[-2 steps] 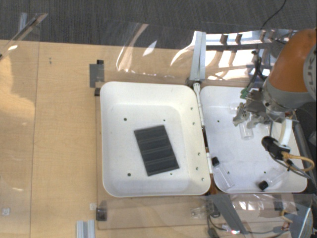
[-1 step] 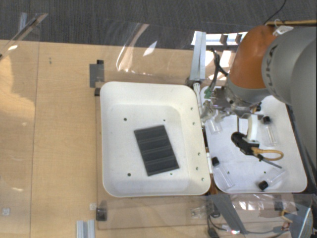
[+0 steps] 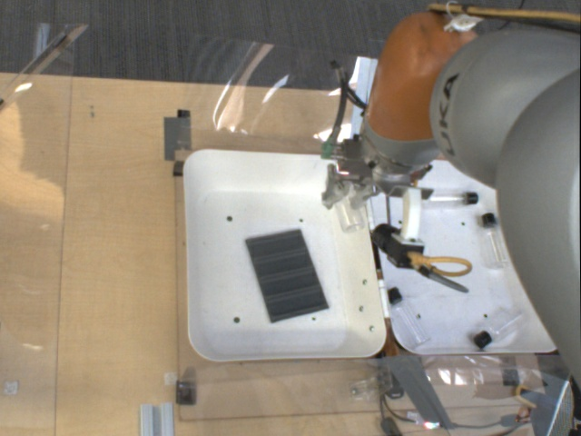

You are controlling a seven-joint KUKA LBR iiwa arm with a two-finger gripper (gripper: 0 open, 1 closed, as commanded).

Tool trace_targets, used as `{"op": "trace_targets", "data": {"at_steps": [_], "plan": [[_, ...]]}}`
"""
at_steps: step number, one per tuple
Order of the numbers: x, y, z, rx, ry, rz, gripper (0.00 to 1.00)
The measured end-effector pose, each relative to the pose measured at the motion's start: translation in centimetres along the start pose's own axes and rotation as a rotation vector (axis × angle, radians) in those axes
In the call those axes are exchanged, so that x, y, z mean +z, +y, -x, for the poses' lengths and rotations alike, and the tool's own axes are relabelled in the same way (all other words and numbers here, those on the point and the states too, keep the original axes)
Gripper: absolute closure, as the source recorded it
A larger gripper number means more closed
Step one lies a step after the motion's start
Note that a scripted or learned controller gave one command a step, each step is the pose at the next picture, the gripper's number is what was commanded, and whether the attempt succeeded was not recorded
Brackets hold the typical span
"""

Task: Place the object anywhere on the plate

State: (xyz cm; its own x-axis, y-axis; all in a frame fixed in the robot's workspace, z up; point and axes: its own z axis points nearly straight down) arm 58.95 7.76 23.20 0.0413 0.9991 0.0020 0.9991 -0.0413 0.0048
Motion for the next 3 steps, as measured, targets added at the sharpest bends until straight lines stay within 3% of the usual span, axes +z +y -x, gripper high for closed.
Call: {"op": "trace_targets", "data": {"at_steps": [1,2,3], "plan": [[-1.9,6.8,-5.7,-0.347,-0.001,0.002,1.0],[-13.8,7.4,-15.1,-0.064,0.001,0.003,1.0],[-13.8,7.4,-15.1,-0.064,0.0,0.002,0.0]]}}
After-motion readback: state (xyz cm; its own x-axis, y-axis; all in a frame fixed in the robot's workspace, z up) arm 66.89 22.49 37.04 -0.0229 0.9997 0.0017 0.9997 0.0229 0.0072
